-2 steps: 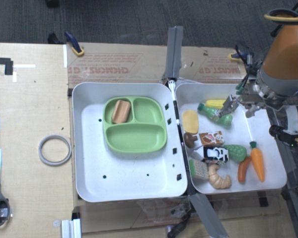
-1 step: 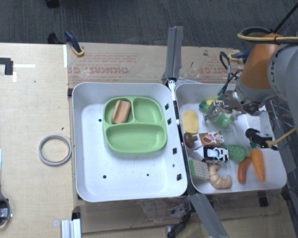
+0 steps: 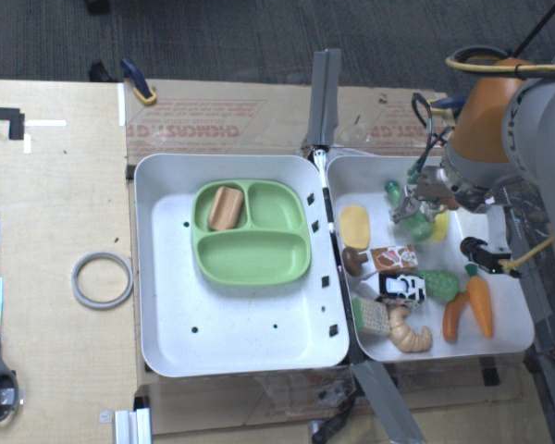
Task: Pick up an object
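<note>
1 gripper (image 3: pixel 413 206) hangs low at about 1 o'clock in the right bin (image 3: pixel 370 176); I cannot tell what state it is in. Just beside it, at its 4 o'clock, lies a yellow-green toy fruit (image 3: pixel 432 226), probably light, hard and slick. Being rounded, it likely needs a hold across its middle. At 9 o'clock, well apart, the green plate (image 3: pixel 252 248) holds a sausage (image 3: pixel 225 207).

A yellow-green toy fruit (image 3: pixel 426 226) lies in the right bin (image 3: pixel 513 340), near its back edge, directly under the gripper (image 3: pixel 412 207). A small green bottle (image 3: pixel 392 191) lies just beside it, toward the bin's back left corner.
</note>
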`<state>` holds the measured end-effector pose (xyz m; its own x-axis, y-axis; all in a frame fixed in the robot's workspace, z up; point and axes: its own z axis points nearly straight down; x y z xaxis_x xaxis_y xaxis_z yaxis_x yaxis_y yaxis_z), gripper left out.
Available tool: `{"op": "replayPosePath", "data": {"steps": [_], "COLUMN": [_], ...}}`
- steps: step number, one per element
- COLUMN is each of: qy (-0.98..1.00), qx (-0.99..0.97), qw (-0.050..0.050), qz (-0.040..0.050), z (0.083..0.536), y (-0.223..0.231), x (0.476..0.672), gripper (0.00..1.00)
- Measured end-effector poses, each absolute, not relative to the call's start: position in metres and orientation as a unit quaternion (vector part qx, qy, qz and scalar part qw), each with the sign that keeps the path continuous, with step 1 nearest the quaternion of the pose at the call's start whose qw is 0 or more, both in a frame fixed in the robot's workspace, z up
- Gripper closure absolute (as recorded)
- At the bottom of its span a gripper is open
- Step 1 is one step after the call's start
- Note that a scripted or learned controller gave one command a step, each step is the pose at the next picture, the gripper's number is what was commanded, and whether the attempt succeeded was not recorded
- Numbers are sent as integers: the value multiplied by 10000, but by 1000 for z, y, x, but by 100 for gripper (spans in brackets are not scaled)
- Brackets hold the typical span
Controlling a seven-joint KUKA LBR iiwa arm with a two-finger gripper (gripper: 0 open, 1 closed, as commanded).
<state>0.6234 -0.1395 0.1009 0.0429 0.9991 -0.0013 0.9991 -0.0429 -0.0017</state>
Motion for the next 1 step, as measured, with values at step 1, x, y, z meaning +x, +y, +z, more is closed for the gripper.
{"op": "replayPosePath", "data": {"steps": [1], "qy": [-6781], "qx": [-7350], "qw": [-7], "qz": [2], "z": [202], "y": [-75], "x": [657], "gripper": [100]}}
